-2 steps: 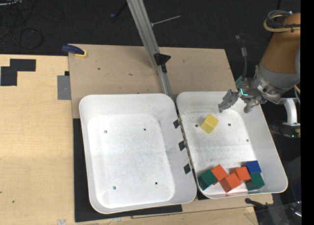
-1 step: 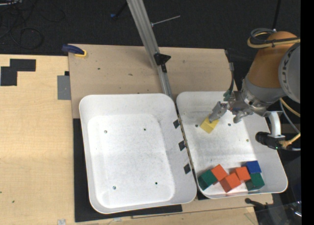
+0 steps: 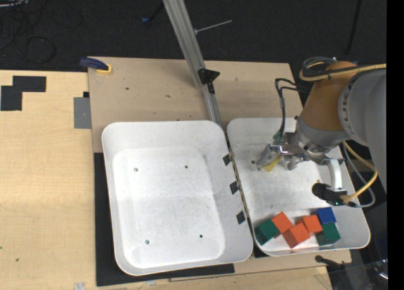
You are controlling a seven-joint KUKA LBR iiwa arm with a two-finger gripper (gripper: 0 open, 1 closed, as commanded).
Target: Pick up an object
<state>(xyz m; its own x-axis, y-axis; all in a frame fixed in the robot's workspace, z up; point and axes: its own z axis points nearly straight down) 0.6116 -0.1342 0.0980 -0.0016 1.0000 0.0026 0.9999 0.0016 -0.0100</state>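
Arm: grey metal body with a smooth orange band above the wrist, reaching in from the right over the right bin; black and yellow cables loop around it.
Pincer [image 3: 268,160]: low over the upper part of the right bin, its metal fingers pointing left; a small yellow piece [image 3: 270,165] shows at the fingertips, but I cannot tell whether the fingers are clenched on it or released.
Right bin [image 3: 284,197]: shallow white plastic tray with rounded corners and a faintly speckled floor.
Blocks: small matte cubes huddled together at the near edge of the right bin, well apart from the pincer: a green block [image 3: 267,230], an orange block [image 3: 282,222], a second orange block [image 3: 297,235], a third orange block [image 3: 312,224], a blue block [image 3: 326,215] and a dark green block [image 3: 328,235].
Left bin [image 3: 170,194]: the same white shallow shape, its floor marked by a few dark specks.
Table [image 3: 151,90]: pale wood-grain board under both bins.
Rail [image 3: 186,36]: ribbed silver aluminium bar slanting from the top down to the gap between the bins.
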